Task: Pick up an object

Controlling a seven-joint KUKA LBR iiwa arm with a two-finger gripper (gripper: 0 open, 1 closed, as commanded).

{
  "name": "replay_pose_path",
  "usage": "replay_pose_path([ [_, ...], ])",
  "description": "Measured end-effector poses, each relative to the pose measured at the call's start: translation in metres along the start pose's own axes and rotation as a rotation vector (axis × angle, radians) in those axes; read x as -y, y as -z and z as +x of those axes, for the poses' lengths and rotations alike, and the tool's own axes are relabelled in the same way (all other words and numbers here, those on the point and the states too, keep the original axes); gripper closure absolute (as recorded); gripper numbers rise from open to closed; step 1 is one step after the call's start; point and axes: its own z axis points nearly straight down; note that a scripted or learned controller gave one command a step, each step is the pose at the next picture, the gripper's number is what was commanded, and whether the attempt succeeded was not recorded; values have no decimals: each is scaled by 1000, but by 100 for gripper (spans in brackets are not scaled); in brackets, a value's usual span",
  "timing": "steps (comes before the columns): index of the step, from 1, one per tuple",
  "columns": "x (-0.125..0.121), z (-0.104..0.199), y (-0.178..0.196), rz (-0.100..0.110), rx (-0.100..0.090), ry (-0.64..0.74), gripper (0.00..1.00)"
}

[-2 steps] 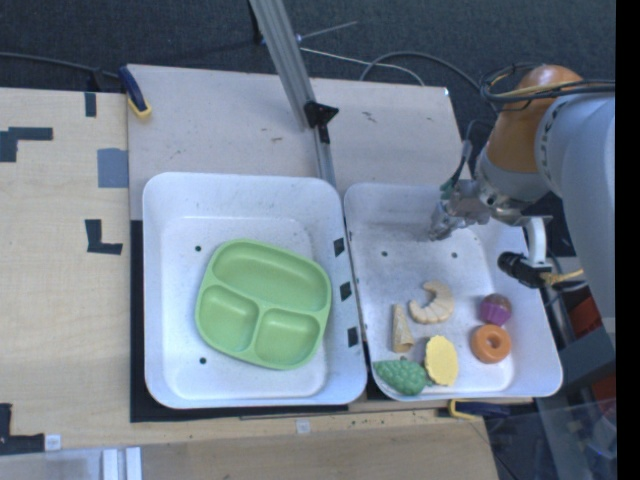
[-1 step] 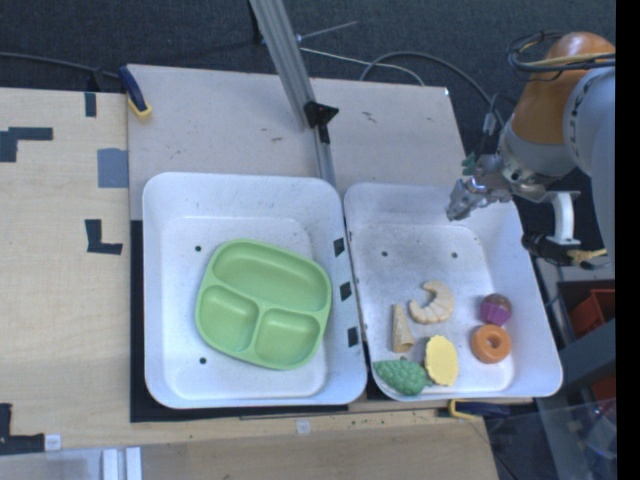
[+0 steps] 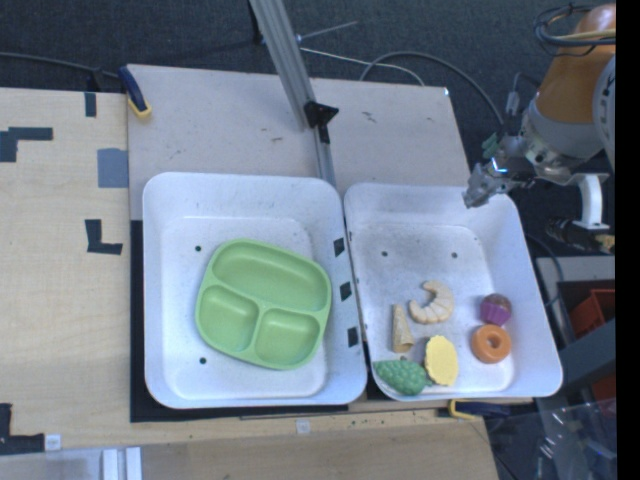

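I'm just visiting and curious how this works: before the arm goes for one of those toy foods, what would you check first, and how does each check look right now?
1. Things to pick are in the right bin: ok. A croissant, purple piece, orange ring, yellow piece, tan stick and green piece lie there.
2. Gripper carries nothing: ok, nothing shows at its tip.
3. Fingers open: cannot tell.
4. Gripper above a target: not ok; it sits at the bin's far right corner, apart from the toys.
5. Target free of neighbours: ok for the croissant; not ok for the green and yellow pieces, which touch.
6. Green tray out of the way: ok, it lies in the left bin.
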Motion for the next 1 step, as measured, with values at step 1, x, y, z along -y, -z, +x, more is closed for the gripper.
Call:
replay_pose_path([
  [1, 0, 0, -11, 7, 0, 0, 100],
])
